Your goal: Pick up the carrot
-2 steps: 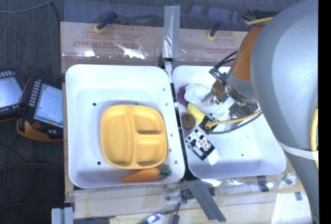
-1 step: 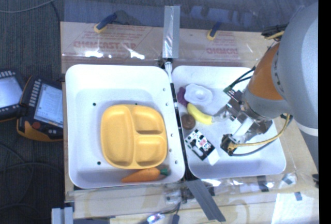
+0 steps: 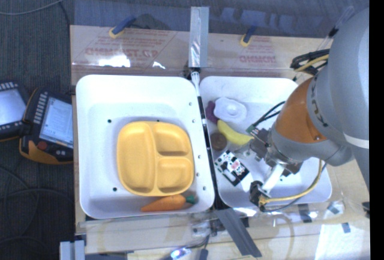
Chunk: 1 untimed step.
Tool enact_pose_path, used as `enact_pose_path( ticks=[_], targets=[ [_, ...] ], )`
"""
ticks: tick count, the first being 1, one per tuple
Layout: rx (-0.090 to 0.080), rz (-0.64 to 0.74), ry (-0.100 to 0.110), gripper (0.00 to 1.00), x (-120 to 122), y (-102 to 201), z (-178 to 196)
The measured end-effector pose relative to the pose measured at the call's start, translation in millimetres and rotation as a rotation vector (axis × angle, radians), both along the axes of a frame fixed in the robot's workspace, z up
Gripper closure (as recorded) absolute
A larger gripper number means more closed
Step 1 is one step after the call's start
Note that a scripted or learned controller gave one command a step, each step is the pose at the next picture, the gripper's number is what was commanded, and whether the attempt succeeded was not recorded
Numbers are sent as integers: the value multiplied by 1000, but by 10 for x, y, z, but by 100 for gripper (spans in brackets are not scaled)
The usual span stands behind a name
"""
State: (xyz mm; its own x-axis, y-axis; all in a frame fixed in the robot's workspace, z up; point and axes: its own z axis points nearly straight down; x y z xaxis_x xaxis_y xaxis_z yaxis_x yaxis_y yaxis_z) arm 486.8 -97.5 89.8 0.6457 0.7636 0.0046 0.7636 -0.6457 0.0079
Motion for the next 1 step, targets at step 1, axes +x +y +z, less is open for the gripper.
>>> enact_pose_path(
  ticks=[1],
  targets=[
    [2, 2, 0, 100, 14, 8, 83]
  ],
)
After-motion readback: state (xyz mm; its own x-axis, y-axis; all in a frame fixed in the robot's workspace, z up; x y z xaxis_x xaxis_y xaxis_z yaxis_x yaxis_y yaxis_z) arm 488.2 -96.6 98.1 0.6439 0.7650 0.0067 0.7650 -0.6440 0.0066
